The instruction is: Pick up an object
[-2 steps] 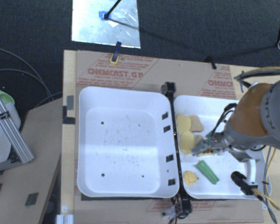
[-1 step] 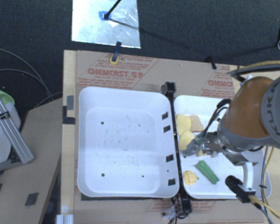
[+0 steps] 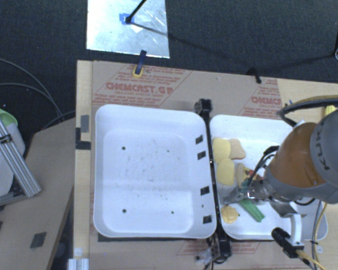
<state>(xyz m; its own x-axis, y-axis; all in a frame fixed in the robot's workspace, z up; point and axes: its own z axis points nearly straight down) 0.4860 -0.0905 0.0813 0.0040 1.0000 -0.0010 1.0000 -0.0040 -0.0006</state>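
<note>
The right bin (image 3: 254,126) holds several small objects along its left side. A yellow piece (image 3: 220,145) and a tan piece (image 3: 236,149) lie at the back, with a pale yellow block (image 3: 226,172) just in front of them. Nearer the front lie a green stick-shaped object (image 3: 252,210) and a small yellow lump (image 3: 230,214). My gripper (image 3: 246,189) is down inside this bin, between the pale yellow block and the green object, very close to both. The arm's orange band (image 3: 295,158) hides the bin's right half.
The left bin (image 3: 152,128) sits beside the right one, with a black clipped divider (image 3: 209,167) between them. Both rest on cardboard (image 3: 177,87). A shiny metal sheet (image 3: 128,22) lies at the back. An aluminium frame (image 3: 10,151) stands at the left.
</note>
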